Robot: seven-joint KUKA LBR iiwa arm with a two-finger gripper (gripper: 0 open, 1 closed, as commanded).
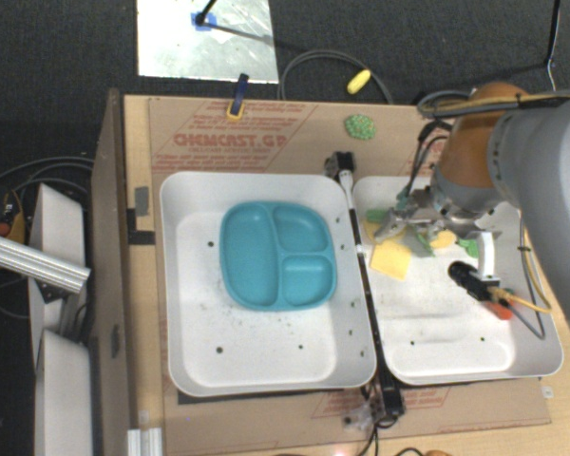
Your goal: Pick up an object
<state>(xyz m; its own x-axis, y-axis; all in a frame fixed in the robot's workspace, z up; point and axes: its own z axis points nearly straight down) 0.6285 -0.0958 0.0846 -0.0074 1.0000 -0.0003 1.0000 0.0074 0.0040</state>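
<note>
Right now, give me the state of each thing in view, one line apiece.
blue plate: flat, right side up, in the left bin.
yellow block: lying askew in the right bin, near its left wall.
gripper: low over the right bin, just behind the yellow block.
green ball: at rest on the bench, outside both bins.

Hand (411, 220) near yellow block (391, 260) in right bin (456, 351)

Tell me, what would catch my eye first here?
The teal divided plate in the left bin stands out most. Next comes the grey arm reaching in from the right, its gripper low over the right bin, close to a yellow block.
</note>
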